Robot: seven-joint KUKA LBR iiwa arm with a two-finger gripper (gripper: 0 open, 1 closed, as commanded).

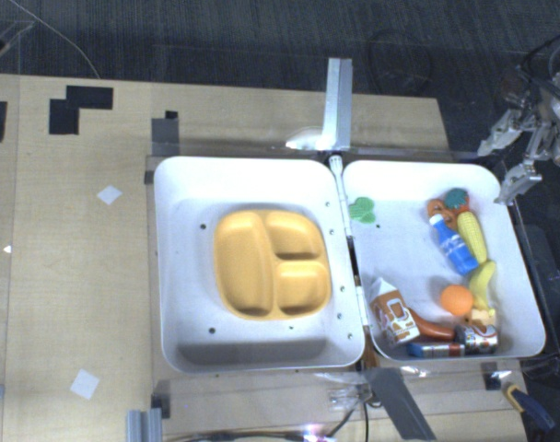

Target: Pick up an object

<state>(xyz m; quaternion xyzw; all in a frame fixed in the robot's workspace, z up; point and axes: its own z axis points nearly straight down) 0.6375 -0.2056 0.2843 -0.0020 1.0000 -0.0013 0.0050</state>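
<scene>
Your gripper [524, 150] sits at the frame's right edge, just beyond the far right corner of the right bin [404, 238], half cut off. Its fingers look spread with nothing between them. Inside that bin, the blue bottle [455, 247], corn cob [472, 233], orange ball [457, 299] and carton [392, 311] crowd its right and near sides, overlapping.

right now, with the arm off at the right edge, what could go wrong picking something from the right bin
1. The blue bottle, corn cob and banana lie packed together, so the tool may catch two things or nudge one aside.
2. The orange ball could roll away when touched.
3. The items along the right bin near wall sit close to the rim, leaving little room.
</scene>
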